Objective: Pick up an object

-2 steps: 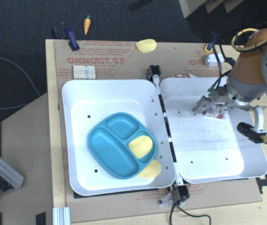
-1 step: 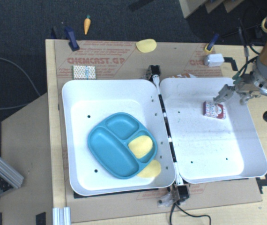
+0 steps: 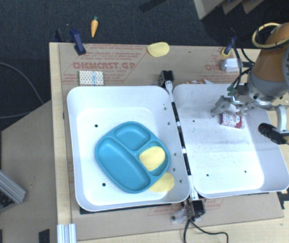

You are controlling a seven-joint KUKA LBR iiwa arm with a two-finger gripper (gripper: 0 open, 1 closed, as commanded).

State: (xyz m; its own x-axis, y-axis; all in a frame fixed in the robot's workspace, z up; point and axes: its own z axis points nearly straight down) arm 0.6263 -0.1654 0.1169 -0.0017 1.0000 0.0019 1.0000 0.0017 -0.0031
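Observation:
In the right bin (image 3: 225, 181), a small red and white packet (image 3: 232, 120) lies near the back right. My gripper (image 3: 231, 107) hangs just over the packet's far edge, its grey fingers spread apart and nothing between them. The left bin (image 3: 83, 115) holds a blue divided plate (image 3: 124, 158) with a yellow piece (image 3: 152, 157) in one compartment. A second yellow piece (image 3: 162, 183) rests against the plate's near edge on the bin floor.
On the bench behind the bins lie a yellow chip-shaped item (image 3: 158, 49), a small patterned packet (image 3: 91, 77) and a white block (image 3: 230, 65). A black clamp (image 3: 167, 78) sits at the bins' shared back corner. The arm's orange band (image 3: 281, 37) rises at the right.

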